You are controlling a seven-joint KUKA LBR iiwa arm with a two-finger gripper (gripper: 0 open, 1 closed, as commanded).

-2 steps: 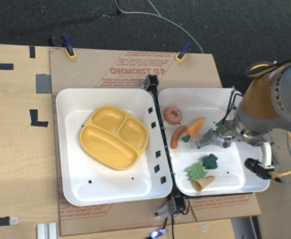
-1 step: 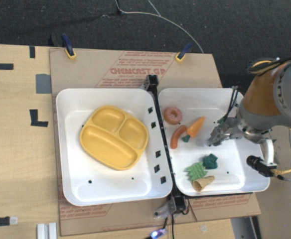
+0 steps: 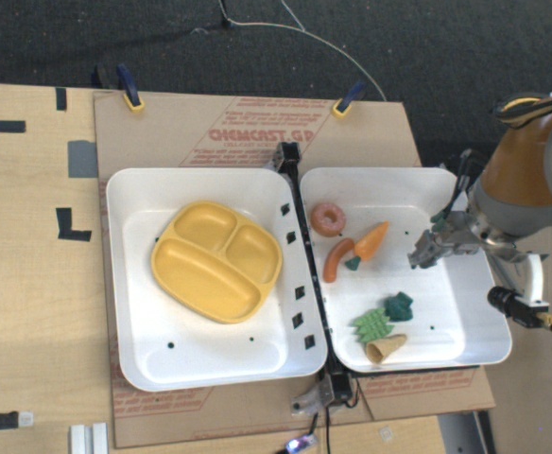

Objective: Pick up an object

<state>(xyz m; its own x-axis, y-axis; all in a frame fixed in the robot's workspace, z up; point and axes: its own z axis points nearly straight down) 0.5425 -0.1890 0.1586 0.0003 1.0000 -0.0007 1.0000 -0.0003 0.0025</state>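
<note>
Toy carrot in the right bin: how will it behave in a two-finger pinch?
The carrot tapers to a point, so it may squirt out of a pinch near the tip. Its rounded body probably rolls if nudged sideways. It looks like small moulded plastic, likely stiff and light, and it lies close to the sausage, which may get bumped.

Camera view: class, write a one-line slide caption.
Gripper over the right bin of toy foods; yellow divided plate in the left bin.
</note>
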